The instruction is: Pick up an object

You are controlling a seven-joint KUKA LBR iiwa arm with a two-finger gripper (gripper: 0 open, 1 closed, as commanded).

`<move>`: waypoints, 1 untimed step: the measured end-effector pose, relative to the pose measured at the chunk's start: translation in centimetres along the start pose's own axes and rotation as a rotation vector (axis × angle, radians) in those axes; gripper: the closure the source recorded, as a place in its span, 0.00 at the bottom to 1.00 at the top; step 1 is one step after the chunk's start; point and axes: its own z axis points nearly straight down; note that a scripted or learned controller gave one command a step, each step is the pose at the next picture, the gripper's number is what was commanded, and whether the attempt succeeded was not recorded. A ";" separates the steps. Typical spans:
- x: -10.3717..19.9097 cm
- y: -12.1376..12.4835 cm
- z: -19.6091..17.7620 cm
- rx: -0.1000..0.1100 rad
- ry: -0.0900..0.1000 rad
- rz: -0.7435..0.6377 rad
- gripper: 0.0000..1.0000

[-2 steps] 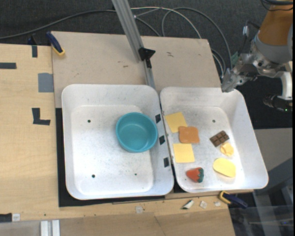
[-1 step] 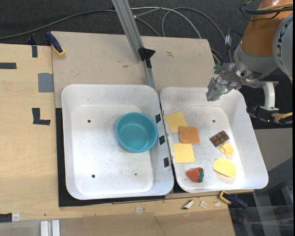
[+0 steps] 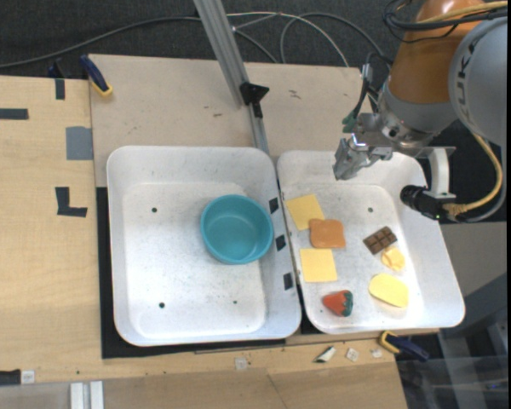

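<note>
There is one camera. It sits high above the desk [image 3: 179,92] and looks down at a slant, not straight down. It is far enough back to see both white bins whole. The left bin [image 3: 128,228] sits near the middle of the picture and the right bin [image 3: 426,271] lies toward 3 o'clock. The far edge of the desk is at 12 o'clock and the near edge is at 6 o'clock. The arm [image 3: 443,49] comes in from 2 o'clock, close to the camera, so it looks big.
</note>
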 end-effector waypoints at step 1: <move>4.6 -1.3 1.3 0.002 0.000 0.001 1.00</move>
